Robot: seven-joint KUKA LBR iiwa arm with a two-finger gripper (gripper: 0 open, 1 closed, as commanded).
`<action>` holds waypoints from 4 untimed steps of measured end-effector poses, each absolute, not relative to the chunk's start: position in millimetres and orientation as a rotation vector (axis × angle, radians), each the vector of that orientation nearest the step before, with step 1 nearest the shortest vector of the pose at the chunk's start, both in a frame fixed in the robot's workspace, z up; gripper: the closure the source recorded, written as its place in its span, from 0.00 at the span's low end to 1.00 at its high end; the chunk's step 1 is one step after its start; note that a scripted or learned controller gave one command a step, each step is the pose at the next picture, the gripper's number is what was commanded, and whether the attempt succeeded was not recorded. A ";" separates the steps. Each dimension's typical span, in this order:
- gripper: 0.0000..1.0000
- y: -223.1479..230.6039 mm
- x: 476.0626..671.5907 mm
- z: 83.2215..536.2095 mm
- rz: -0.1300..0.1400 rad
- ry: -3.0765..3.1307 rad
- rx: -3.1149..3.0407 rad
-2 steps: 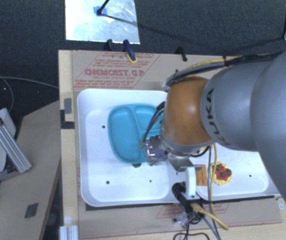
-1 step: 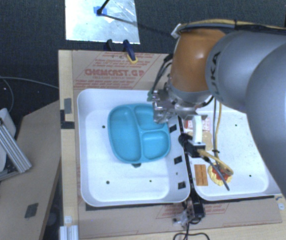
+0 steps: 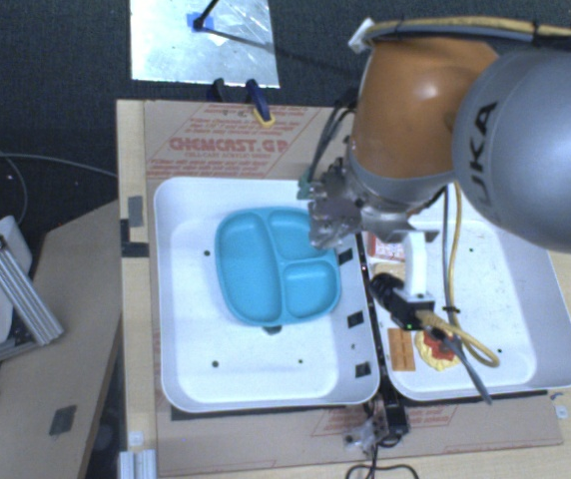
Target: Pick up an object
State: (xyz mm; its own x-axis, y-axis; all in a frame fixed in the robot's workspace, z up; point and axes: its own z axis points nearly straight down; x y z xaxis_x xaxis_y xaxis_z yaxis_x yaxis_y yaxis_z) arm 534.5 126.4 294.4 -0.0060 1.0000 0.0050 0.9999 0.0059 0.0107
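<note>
Mostly arm (image 3: 445,118) blocks rt bin (image 3: 525,307); blue tray (image 3: 271,265) in lt bin (image 3: 196,317).

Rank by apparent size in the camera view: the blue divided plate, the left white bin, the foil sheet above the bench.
1. left white bin
2. blue divided plate and foil sheet: these look alike, so no ranking.

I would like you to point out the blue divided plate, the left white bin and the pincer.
blue divided plate (image 3: 266,267): camera view, on its large left compartment.
left white bin (image 3: 256,367): camera view, on its bare floor.
pincer (image 3: 327,230): camera view, over the plate's right edge.
</note>
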 end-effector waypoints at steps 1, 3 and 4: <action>1.00 117.2 517.9 409.5 0.022 2.220 2.211; 1.00 134.4 506.4 488.9 0.023 2.215 2.217; 1.00 150.8 485.0 381.5 -0.012 2.229 2.221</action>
